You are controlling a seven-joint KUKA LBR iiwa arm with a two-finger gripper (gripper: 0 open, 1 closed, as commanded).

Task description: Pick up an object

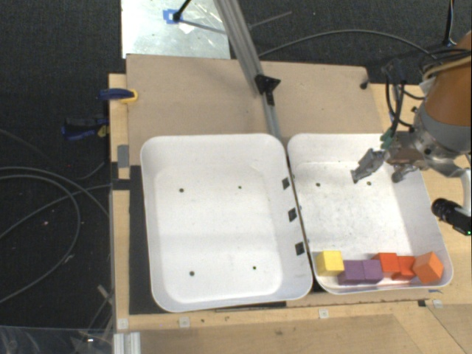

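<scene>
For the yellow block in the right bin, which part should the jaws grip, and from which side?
Probably from above, closing on the yellow block across its far and near faces. Its left face is free, but the purple block touches its right side, and the right bin wall lies close in front.

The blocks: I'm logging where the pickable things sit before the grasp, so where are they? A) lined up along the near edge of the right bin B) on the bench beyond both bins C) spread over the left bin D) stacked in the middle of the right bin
A: the yellow block, purple block, red block and orange block sit in a row along the near edge of the right bin.
</scene>
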